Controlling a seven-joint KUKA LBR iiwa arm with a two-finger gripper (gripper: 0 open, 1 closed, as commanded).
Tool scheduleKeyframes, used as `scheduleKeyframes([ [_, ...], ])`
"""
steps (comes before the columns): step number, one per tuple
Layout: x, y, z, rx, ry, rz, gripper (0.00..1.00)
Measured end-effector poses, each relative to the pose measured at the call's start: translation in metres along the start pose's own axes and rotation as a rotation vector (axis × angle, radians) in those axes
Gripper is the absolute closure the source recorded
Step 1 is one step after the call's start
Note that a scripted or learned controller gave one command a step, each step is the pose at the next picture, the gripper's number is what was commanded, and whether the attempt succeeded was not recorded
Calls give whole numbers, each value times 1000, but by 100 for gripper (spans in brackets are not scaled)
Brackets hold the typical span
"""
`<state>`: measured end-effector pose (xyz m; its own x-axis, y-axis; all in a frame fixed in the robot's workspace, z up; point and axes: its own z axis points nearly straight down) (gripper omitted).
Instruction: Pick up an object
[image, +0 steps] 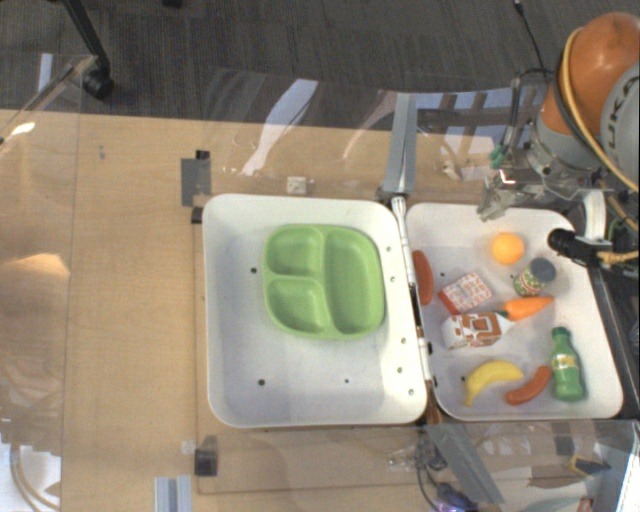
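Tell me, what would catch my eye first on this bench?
Probably the bright green divided plate, alone in the left white bin. Next, the right bin, a scatter of toy food: an orange ball, a carrot, a banana and a green bottle. Above its far right corner looms the robot arm's orange band.

2 white bins (230, 400); 1 green divided plate (325, 280); 2 sausages (423, 277), 2 cartons (466, 292), 1 orange (508, 249), carrot (530, 308), banana (492, 379), bottle (566, 366), can (536, 277).
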<state>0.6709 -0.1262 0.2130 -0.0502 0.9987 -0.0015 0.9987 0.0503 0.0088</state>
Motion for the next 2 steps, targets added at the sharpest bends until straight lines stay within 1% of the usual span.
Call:
scheduleKeyframes([
  [1,0,0,1,2,0,0,0],
  [2,-79,-6,39,5,-1,144,0],
])
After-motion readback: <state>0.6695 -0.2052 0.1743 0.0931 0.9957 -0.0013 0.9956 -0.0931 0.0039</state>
